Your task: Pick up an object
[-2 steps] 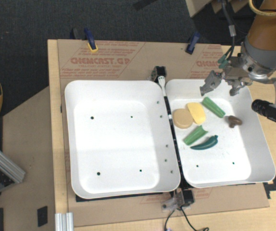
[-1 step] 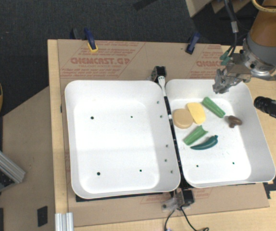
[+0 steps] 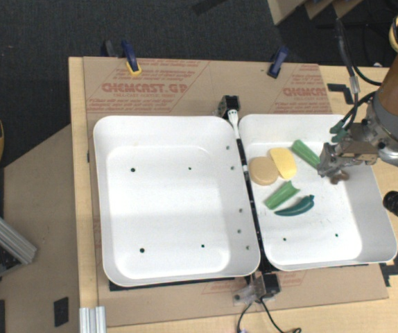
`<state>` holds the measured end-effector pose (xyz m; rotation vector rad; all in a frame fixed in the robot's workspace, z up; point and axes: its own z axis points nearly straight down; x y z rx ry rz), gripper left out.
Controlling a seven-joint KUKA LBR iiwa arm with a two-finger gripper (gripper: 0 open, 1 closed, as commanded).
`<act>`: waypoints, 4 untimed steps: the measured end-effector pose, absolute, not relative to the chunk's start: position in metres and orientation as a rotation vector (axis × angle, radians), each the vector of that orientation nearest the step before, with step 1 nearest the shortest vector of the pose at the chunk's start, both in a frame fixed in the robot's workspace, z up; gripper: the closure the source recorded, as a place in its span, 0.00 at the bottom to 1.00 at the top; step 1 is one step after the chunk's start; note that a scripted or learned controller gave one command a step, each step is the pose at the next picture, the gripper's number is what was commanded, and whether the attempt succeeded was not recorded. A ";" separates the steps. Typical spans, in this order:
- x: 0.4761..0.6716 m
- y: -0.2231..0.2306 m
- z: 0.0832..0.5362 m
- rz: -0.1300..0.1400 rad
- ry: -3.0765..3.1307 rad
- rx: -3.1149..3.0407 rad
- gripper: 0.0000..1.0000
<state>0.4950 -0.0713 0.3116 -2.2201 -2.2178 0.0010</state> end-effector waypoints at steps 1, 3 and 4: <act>0.478 -0.017 0.271 0.005 -2.222 -2.211 1.00; 0.479 0.083 0.362 -0.010 -2.235 -2.210 1.00; 0.480 0.120 0.429 -0.013 -2.230 -2.218 1.00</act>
